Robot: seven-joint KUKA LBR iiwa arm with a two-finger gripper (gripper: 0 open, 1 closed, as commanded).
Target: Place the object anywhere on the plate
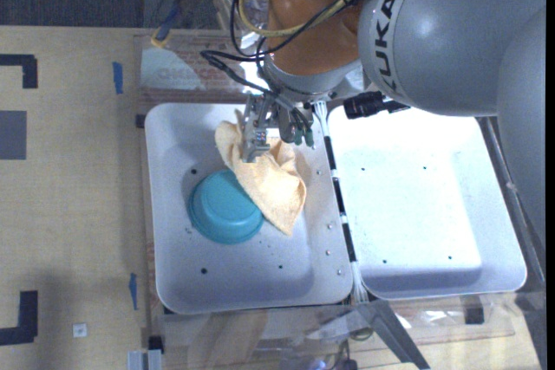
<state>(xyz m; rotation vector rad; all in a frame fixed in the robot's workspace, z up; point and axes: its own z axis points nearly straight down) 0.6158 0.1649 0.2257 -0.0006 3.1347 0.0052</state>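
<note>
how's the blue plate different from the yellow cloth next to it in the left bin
The blue plate is round, smooth and rigid-looking; the yellow cloth is crumpled with an irregular outline. The plate lies toward the bin's middle, while the cloth stretches from the plate's upper right edge up to the gripper, which is right over its top end. Both sit inside the left bin.

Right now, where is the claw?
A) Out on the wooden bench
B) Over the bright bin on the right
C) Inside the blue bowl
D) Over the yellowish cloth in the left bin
D: the claw hangs over the top end of the yellowish cloth in the left bin, with the blue bowl lying beside the cloth.
</note>
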